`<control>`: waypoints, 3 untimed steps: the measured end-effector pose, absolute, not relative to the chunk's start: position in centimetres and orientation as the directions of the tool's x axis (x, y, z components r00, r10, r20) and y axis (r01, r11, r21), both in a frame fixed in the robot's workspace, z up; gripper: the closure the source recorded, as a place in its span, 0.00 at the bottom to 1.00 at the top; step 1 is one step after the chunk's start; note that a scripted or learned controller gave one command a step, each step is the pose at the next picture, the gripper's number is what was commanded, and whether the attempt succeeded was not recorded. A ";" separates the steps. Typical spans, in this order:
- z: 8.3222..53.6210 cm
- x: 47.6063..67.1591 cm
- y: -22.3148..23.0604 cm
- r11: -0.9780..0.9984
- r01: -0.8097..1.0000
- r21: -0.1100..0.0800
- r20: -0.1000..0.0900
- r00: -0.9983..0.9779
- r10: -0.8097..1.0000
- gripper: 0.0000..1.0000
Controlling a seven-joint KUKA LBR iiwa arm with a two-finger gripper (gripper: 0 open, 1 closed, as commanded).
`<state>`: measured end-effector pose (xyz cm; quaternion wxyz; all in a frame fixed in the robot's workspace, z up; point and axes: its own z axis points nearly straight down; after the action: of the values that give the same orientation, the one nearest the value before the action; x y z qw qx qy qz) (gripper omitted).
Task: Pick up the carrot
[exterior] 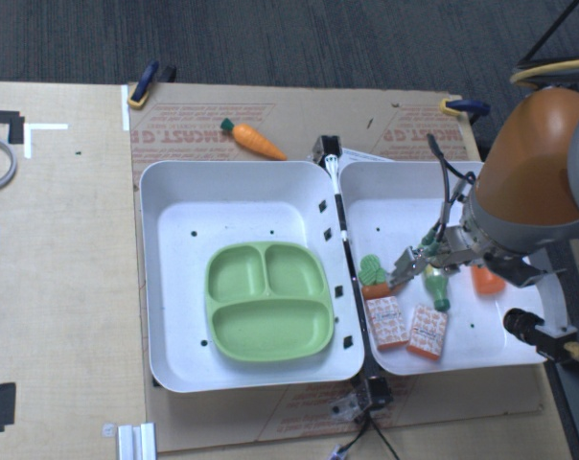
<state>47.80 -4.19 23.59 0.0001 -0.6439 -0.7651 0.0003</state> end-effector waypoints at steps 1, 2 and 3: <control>19.2 53.4 -5.8 0.142 0.990 0.001 -0.001 -0.142 0.990 0.00; 25.9 48.7 -4.0 0.160 0.987 0.000 -0.001 -0.160 0.987 0.00; 26.7 47.9 -1.6 0.065 0.998 0.001 -0.001 -0.065 0.998 0.00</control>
<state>47.86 -1.59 26.71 -0.0007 -0.6836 -0.7299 -0.0001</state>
